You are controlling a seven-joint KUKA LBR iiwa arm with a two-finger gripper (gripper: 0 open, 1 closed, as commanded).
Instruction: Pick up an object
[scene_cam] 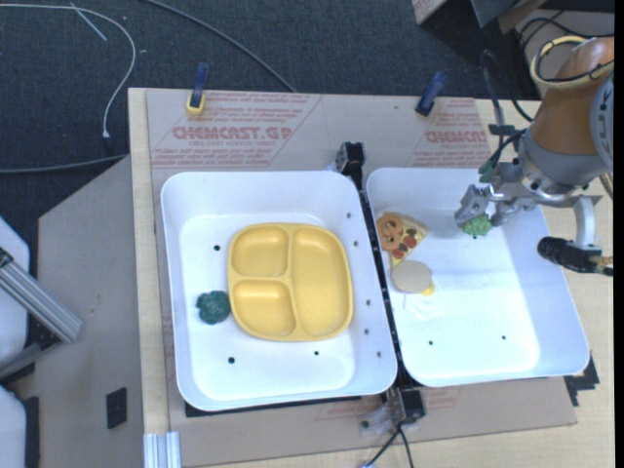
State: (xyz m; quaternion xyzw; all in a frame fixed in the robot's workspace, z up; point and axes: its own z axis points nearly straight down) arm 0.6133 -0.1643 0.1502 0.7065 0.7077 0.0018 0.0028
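My gripper is over the back of the right bin, reaching in from the right. A small green toy sits between its fingertips, and the fingers are shut on it. A pizza-slice toy lies to the gripper's left near the bin's left wall. In front of the pizza slice lies a beige round piece. In the left bin a yellow divided plate rests in the middle. A dark green broccoli-like toy lies by the plate's left edge.
The divider between the two bins runs just left of the pizza slice. A black part of the arm juts over the right bin's right rim. Blue clamps hold the board at the back.
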